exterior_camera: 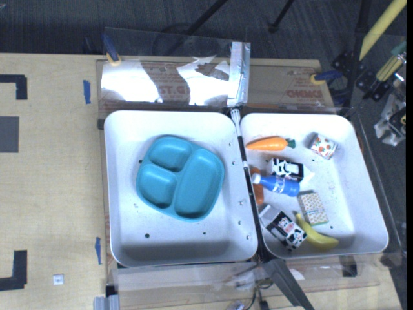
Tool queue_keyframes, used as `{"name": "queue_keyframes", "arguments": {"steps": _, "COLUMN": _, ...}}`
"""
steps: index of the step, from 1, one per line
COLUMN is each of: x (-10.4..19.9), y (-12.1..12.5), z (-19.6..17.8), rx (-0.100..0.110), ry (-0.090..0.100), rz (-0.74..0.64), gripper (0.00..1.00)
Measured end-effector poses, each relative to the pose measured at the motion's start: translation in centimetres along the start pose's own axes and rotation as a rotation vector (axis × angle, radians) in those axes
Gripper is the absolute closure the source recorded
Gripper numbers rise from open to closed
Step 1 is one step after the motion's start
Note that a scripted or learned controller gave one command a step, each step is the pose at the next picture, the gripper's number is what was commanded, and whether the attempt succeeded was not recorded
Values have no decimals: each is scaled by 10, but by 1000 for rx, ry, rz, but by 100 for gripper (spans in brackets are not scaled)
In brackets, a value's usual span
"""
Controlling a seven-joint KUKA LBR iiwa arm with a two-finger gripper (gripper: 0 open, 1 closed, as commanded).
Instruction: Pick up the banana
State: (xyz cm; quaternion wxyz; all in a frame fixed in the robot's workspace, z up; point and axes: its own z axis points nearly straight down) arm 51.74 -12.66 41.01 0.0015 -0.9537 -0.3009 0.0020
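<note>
Two shallow white bins are sitting side by side on a tan wooden bench with black tape marks; dark grey carpet floor is showing behind. The curved yellow banana is lying near the front wall of the right white bin, touching a black-and-white patterned box. A blue plastic compartment tray is lying in the left white bin. Claw state: cannot tell.

A banana is lying near the front edge of the right bin, touching a black-and-white toy and just below a patterned card. A carrot is resting farther back. A blue divided plate is sitting in the left bin.
</note>
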Motion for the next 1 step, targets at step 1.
{"name": "queue_keyframes", "arguments": {"steps": 1, "x": -4, "y": -30, "z": -24, "rx": -4, "ry": 2, "rz": -8, "gripper": 100}}
